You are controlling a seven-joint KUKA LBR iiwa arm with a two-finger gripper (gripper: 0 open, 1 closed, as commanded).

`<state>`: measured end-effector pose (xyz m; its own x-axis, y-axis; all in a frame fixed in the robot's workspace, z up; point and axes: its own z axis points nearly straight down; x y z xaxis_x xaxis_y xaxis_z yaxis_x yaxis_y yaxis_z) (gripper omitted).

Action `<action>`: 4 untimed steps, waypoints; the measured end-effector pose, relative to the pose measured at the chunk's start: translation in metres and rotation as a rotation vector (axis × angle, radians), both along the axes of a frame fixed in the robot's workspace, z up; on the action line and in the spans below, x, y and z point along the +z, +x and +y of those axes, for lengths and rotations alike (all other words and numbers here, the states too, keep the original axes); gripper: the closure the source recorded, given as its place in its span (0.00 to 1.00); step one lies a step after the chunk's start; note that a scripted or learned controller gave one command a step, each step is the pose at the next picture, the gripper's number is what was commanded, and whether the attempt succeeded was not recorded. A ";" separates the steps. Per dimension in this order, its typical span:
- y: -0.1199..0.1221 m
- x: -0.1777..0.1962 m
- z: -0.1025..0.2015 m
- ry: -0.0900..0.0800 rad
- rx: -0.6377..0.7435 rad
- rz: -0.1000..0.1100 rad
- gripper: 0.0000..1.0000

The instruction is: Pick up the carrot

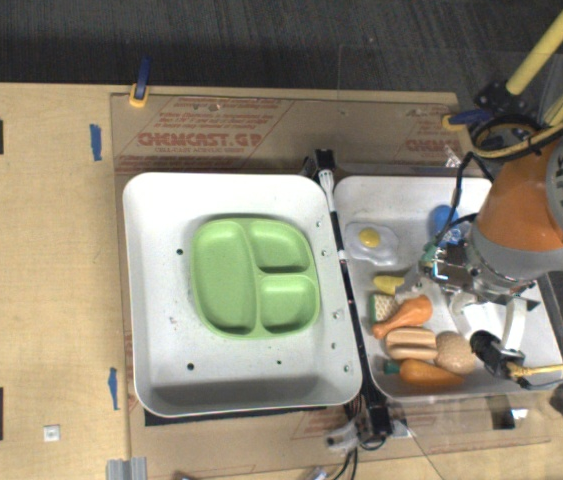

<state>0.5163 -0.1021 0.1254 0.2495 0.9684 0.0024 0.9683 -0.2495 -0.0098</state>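
The carrot (406, 314), orange and tapered, lies in the right white bin (401, 196) near its middle, pointing left towards the divider. The gripper (461, 280) hangs over the right bin just right of and slightly above the carrot's thick end, beneath the grey wrist and orange band (521, 213). The wrist body hides the gripper's tips. Nothing is seen lifted off the bin floor.
Around the carrot lie a fried egg (370, 238), a yellow piece (388, 284), a hot dog bun (411, 343), a tan lump (454, 351), a second orange item (429, 373) and a blue item (443, 218). The left bin (151, 298) holds a green divided plate (256, 275).
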 end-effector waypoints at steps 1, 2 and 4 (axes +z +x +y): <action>-0.015 -0.029 0.009 0.001 -0.179 -0.026 0.00; -0.011 -0.018 0.013 0.006 -0.176 -0.034 1.00; 0.010 0.043 0.096 -0.003 -0.315 -0.004 1.00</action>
